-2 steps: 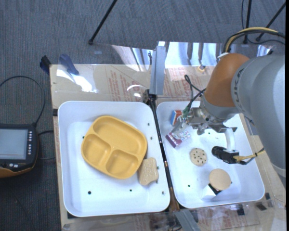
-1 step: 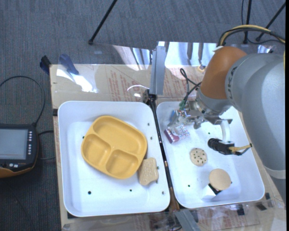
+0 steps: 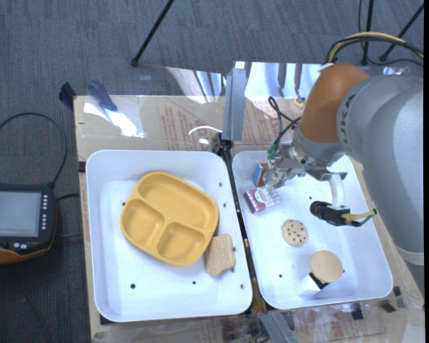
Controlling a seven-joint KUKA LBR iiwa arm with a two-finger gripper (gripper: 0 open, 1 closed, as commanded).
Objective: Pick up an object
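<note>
Red-and-white packet (image 3: 261,199) lies at the right bin's (image 3: 372,277) left wall, with the gripper (image 3: 275,176) hovering just above it; I cannot tell whether it is open or closed, and it seems to hold nothing. So near the wall, a descent could strike the rim or merely nudge the packet aside

Yellow tray (image 3: 170,217), tan bread slice (image 3: 220,255), dark-speckled cookie (image 3: 294,232), white bins (image 3: 107,291).

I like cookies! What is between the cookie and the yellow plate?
In the camera view, the toast slice and the bins' rims lie between the cookie and the yellow plate.
</note>
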